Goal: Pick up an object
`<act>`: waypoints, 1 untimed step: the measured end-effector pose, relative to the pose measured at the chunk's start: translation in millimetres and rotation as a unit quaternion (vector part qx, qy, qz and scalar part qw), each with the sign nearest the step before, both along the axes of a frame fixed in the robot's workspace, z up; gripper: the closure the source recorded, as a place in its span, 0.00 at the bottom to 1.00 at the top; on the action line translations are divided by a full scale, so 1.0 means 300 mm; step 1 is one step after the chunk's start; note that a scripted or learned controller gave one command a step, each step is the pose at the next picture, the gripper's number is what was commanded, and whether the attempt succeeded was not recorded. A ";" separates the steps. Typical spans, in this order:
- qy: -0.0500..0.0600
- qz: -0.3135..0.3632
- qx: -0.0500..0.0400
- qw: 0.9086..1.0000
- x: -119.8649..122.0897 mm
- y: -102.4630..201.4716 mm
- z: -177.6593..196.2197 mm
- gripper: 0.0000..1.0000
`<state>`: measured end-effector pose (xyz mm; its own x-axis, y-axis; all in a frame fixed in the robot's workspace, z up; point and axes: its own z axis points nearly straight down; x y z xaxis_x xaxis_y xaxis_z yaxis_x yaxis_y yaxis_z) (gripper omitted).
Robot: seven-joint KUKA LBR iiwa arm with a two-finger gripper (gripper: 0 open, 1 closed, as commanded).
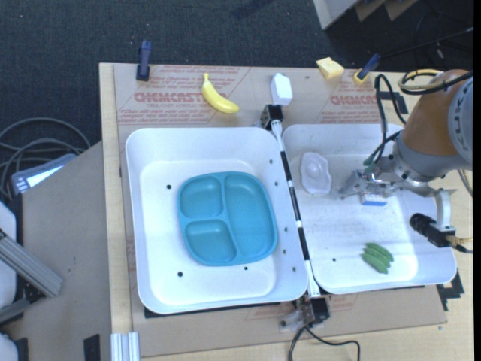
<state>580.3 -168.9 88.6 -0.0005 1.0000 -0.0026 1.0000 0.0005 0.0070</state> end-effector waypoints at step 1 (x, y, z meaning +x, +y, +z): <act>0.004 0.000 0.002 1.000 -0.068 0.112 0.034 0.00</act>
